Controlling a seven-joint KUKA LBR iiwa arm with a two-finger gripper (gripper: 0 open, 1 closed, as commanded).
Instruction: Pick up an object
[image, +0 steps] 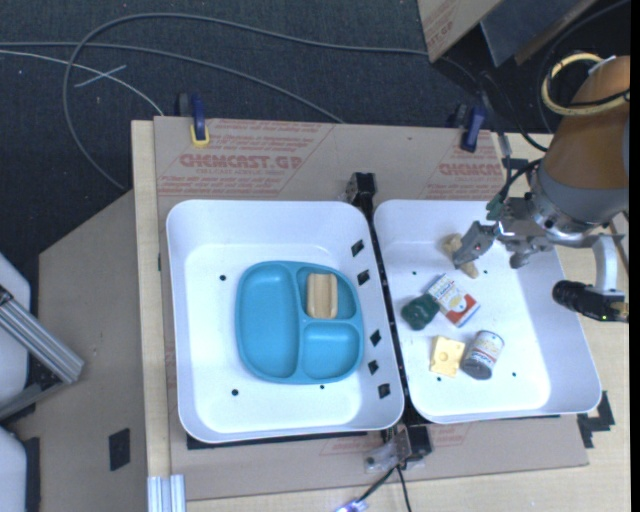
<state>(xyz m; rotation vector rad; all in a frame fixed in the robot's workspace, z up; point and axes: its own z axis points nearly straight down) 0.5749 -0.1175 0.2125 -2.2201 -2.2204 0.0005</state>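
Gripper (493, 240) fingers spread, nothing between; beige object (453, 245) beside fingertip, partly hidden, identity unclear.

Place: a robotics lab or test bench is showing here.
Bench: a brown board stamped with red lettering (240, 160) is lying clamped by blue clips (199, 118).
Bins: two shallow white plastic bins (200, 300) are sitting side by side.
Floor: thin loose cables (100, 60) are trailing across dark carpet (60, 150).
Frame: an aluminium extrusion rail (35, 335) is poking in at left.

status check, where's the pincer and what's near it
Pincer over right bin, upper part. Small tan piece just beside it, not held. Carton, green item, can lie nearer the middle.
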